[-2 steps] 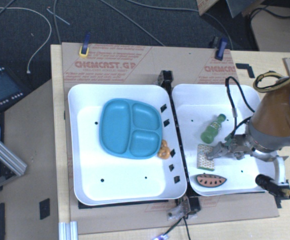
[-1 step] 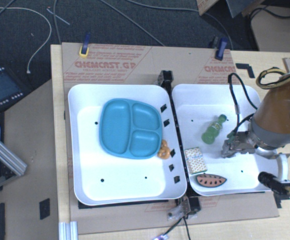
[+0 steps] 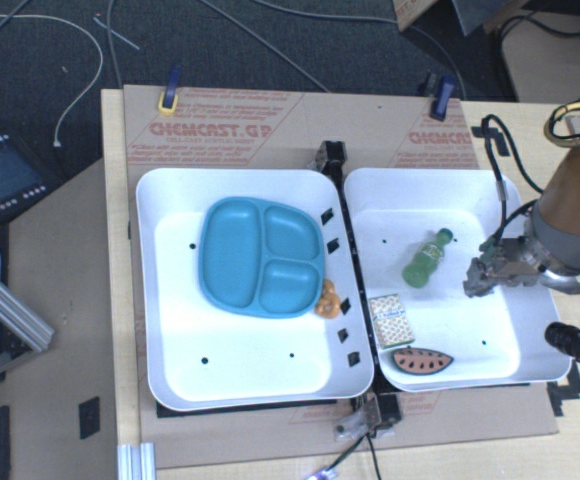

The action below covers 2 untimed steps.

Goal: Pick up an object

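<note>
Two bins (image 3: 170,298): blue plate (image 3: 262,257); green bottle (image 3: 427,259).

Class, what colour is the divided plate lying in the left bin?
Light blue. The divided plate shows plainly in the camera view, against the white left bin.

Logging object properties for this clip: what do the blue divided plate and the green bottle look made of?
Blue divided plate: likely moulded plastic, matte, uniform colour with soft rounded ridges. Green bottle: probably plastic, slightly glossy, with a faint highlight.
</note>
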Tool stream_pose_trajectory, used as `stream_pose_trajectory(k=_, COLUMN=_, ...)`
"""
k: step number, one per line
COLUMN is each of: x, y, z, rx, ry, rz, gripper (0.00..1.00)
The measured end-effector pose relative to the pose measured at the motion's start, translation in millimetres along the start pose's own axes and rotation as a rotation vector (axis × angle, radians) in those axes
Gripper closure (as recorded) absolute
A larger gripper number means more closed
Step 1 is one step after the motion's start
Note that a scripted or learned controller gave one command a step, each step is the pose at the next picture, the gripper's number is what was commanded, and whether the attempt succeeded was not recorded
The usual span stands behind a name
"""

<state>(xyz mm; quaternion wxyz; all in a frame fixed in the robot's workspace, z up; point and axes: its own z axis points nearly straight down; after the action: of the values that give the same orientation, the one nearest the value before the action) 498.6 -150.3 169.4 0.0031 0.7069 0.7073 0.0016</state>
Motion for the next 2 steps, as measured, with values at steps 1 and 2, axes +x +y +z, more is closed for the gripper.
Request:
stream_pose_trajectory(k=1, x=0, y=2, z=-54, rx=-0.001, ry=0.0, rz=-0.001, gripper=1.0)
stream_pose_trajectory(k=2, x=52, y=25, z=-65, rx=0.003, ry=0.003, rz=-0.006, gripper=1.0)
